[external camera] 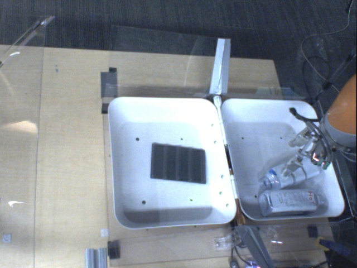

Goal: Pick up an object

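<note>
lying along the right white bin's [245, 116] near edge, a flattened silvery packet [290, 201] and clear plastic bottle [277, 177] are awaiting the gripper [305, 149], hovering just above them, grip state unclear.

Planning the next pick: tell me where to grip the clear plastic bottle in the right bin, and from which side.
Probably best to grip the bottle across its body, just behind the blue cap, coming straight down from above. It lies on its side, slanted, cap toward the bin's middle. A silvery packet lies close on the near side, so keep the end effector off that edge.
</note>
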{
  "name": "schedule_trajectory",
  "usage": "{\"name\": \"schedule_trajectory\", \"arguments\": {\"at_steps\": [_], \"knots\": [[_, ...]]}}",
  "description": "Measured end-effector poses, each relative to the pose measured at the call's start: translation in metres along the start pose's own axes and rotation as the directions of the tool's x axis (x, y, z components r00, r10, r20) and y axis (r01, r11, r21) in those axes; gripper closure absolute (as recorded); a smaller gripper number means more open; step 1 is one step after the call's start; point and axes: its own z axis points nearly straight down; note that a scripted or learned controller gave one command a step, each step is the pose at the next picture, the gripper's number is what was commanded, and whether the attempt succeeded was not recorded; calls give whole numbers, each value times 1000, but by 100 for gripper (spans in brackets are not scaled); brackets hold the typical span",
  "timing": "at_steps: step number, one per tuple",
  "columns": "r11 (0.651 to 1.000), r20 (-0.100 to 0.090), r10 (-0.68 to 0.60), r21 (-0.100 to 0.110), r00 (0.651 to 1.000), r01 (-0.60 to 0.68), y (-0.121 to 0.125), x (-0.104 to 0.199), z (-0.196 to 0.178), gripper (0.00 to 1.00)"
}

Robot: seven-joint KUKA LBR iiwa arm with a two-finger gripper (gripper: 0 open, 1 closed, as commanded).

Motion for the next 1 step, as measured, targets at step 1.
{"name": "schedule_trajectory", "arguments": {"at_steps": [1], "knots": [[987, -32, -164, 0, 986, 164, 44, 45, -42, 0]]}}
